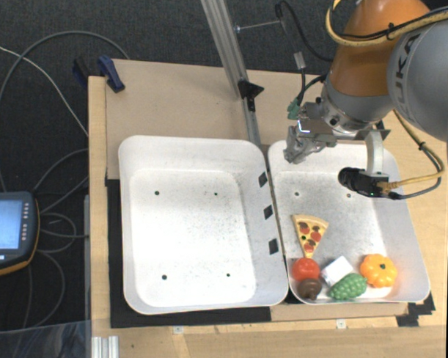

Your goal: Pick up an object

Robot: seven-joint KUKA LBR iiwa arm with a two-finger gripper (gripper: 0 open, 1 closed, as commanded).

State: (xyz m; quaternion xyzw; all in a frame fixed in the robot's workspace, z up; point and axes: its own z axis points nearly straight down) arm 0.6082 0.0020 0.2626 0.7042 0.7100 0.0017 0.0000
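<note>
**A:** Going left to right, what's on the surface (176, 85)?

**B:** The left bin (186, 225) comes first, a shallow white tray with a speckled floor. Just beside it is the right bin (399, 217), and everything worth picking sits there, bunched at its near end.

**A:** Which things?

**B:** A pizza slice (309, 235) lies flat, a little apart from the rest. Below it is a red tomato (304, 269) touching a brown, round thing (308, 288). Then a white block (336, 268), a green bumpy piece (348, 287) against it, and an orange pumpkin (378, 269) nearest the right wall.

**A:** And the arm?

**B:** The gripper (302, 149) hangs over the far left corner of the right bin, well apart from the cluster. Nothing is between its fingers; whether they're spread or pressed together I cannot tell from this angle.

**A:** So which step is this?

**B:** I'd judge it the approach, with no grasp made yet. The next move calls for travelling toward the near end of the bin, settling over one item and descending. The pizza slice looks the easiest to single out, though it's flat; the others crowd each other, so the fingers could nudge a neighbour.
</note>
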